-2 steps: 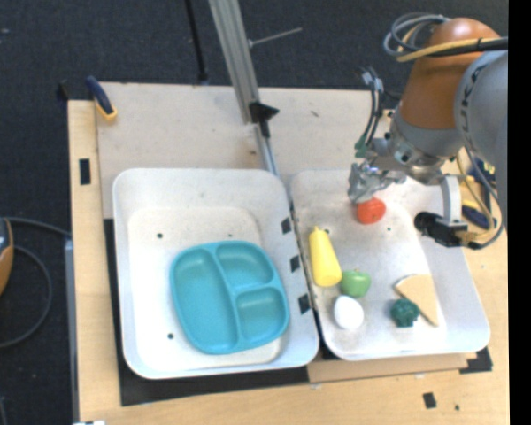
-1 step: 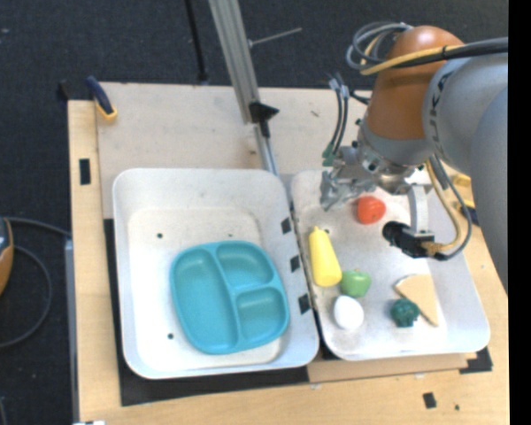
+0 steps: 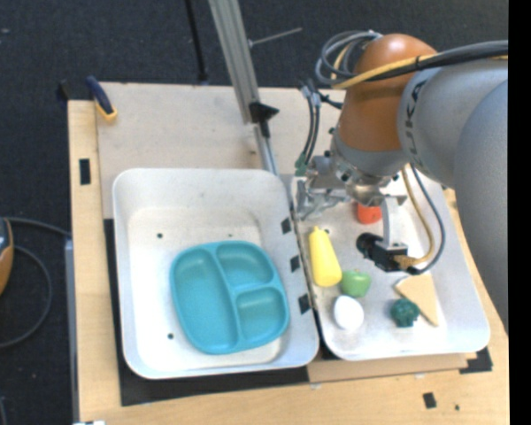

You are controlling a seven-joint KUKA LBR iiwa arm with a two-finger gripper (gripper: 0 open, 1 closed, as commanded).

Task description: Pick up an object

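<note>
1. Progress check: the pick hadn't happened yet, going by this shot. Everything loose was lying on a bin floor and nothing was visibly off the surface.
2. The hand (image 3: pixel 317 195) sat low over the far left corner of the right bin (image 3: pixel 385 342), right by the wall it shares with the left bin (image 3: pixel 146 228). Whether it was wide or narrow honestly couldn't be told from this angle, as the wrist hid too much. Nothing could be seen held in it.
3. Closest candidate was the yellow piece (image 3: pixel 324 257), just on the near side of the hand and apart from it. It looked long, rounded and smooth, lying flat along the bin's left wall. Probably an easy grab across the narrow way.
4. Also close: a small orange thing (image 3: pixel 368 212), half tucked under the wrist, so its shape was hard to read.
5. Rest of the right bin: a green lump (image 3: pixel 357 283) touching the yellow piece's near end, a white ball (image 3: pixel 348 312) just beside that, a dark teal lump (image 3: pixel 404 312) and a tan wedge (image 3: pixel 425 297) next to each other.
6. The left bin carried one turquoise divided plate (image 3: pixel 230 295), well apart from the hand.
7. What was left, as a guess: line up on one item, drop, close, lift. So basically the whole grab.
</note>
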